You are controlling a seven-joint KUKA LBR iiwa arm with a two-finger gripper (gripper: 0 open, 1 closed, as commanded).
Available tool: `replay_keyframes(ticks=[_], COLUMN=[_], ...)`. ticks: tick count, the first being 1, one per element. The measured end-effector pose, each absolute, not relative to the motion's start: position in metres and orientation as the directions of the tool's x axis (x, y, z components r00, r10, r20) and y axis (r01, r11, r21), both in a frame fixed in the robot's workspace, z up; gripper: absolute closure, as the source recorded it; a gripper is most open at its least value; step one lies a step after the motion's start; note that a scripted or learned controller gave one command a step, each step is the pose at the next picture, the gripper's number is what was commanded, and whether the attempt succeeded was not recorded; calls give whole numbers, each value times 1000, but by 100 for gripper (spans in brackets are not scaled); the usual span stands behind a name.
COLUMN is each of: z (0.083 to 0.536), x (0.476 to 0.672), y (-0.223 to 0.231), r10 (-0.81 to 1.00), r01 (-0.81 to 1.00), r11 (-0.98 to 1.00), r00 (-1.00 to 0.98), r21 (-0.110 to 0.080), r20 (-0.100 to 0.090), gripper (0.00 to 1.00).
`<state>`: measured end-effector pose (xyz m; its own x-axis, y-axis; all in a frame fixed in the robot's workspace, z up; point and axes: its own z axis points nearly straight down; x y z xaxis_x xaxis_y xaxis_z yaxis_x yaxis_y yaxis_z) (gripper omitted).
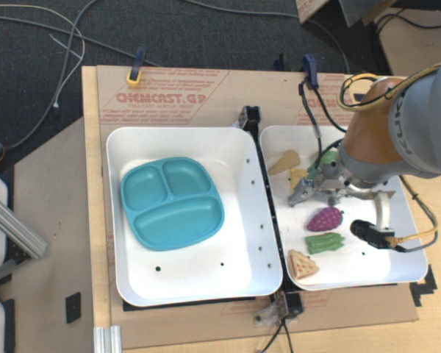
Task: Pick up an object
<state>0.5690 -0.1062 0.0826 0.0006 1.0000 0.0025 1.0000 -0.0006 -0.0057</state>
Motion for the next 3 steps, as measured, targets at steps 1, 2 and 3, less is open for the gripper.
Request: replay_keyframes(ticks=[1, 2, 3], z=[92, 148, 206], x=[570, 570, 580], y=[-106, -97, -97], r10=[1000, 1000, 1000], r01=[1000, 1000, 1000], r11=[-1, 2, 3], r00=[1, -2, -3], r21=[-5, 1, 3], r20=[4, 0, -1], gripper=[100, 100, 100])
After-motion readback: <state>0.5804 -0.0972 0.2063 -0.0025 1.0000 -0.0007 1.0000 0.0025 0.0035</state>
